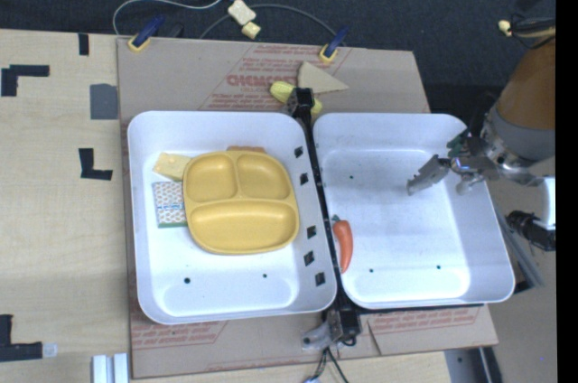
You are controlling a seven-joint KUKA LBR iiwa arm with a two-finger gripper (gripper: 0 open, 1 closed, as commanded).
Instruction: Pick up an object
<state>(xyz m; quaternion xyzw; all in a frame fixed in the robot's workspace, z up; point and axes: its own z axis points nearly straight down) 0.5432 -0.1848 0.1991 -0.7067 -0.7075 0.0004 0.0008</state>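
Observation:
An orange carrot-shaped object point(343, 244) lies against the left wall of the right bin point(406, 291). In the left bin point(217, 300) sits a yellow divided plate point(241, 200), with a pale yellow wedge point(169, 163) and a small checked pad point(168, 202) tucked at its left side. My gripper point(441, 182) hangs over the right part of the right bin, well to the right of the carrot and farther back. It is open, and nothing is between its fingers point(423, 180).
The two bins meet at a black divider with clips point(310, 182). Behind them on the cardboard lie a yellow piece point(283, 89) and a tan wedge point(321, 79). Cables and blue clamps run along the far edge.

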